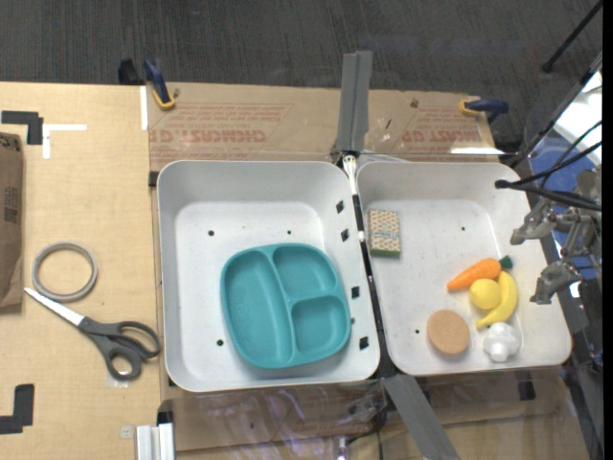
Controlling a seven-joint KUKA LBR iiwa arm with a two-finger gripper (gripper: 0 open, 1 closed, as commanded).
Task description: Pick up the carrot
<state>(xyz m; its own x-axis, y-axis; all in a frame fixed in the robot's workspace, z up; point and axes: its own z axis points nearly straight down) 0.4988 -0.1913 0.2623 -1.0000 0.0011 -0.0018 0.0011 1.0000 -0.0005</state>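
Dark floor lay beyond the surface (86,161) as we idled before any reach, the carrot (475,274) lying untouched near the right bin's (431,185) right edge, our pincer's state untellable.

A teal plate (285,304) with three parts sat in the left bin (182,257). In the right bin (431,195), a sponge (384,231) lay at 10 o'clock, and a banana (496,298), a tan cookie (447,333) and a white ball (500,342) lay at 5 o'clock. Scissors (101,333) and a tape ring (64,270) lay on the bench (77,180).
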